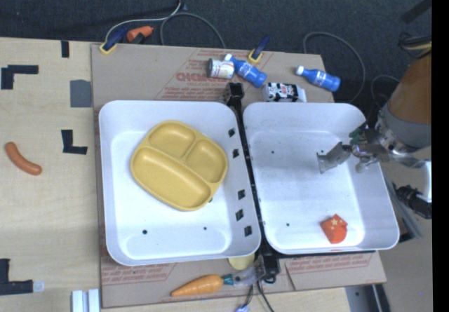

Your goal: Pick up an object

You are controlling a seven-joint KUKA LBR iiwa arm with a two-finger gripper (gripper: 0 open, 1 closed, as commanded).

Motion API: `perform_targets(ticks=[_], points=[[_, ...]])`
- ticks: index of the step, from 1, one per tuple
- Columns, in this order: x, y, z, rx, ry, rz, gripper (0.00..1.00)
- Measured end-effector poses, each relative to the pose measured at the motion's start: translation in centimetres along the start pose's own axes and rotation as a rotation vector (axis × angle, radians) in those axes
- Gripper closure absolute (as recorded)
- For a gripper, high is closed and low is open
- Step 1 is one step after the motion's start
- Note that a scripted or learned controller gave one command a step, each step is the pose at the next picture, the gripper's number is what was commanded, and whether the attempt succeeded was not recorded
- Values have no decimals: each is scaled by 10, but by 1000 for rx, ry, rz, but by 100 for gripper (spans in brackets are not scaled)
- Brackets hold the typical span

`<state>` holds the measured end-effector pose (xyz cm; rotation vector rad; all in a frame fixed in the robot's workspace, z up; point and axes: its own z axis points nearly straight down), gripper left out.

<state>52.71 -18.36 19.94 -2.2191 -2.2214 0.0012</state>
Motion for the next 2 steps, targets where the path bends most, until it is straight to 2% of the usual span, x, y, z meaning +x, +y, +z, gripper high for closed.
perform_targets(ticks=[1, 2], points=[[-6, -44, 116, -4, -3, 4, 0], [2, 66, 112, -11, -5, -5, 0]])
